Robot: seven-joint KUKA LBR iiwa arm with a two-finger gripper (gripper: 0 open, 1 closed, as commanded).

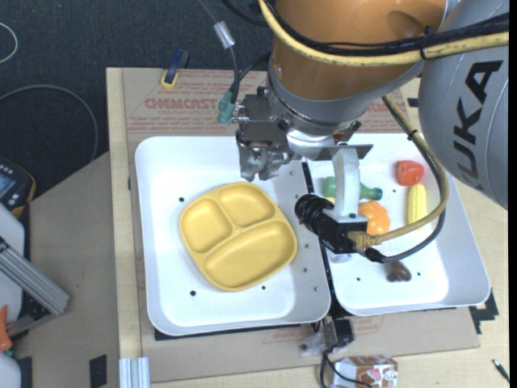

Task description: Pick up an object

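Observation:
A yellow divided plate (238, 237) lies in the left bin (157, 217). The right bin (452, 273) holds a red piece (409, 171), a yellow long piece (416, 203), a green piece (359, 191), an orange piece (375, 215) and a small brown piece (397, 272). My gripper (260, 165) hangs over the left bin's far right corner, just beyond the plate's far rim. I see nothing held in it. The arm's orange band and grey body cover the far part of both bins.
A black cable and connector (323, 221) hang from the wrist across the divide between the bins, partly covering the green and orange pieces. A blue-and-yellow item (172, 69) lies on the board behind the bins. Bare bin floor surrounds the plate.

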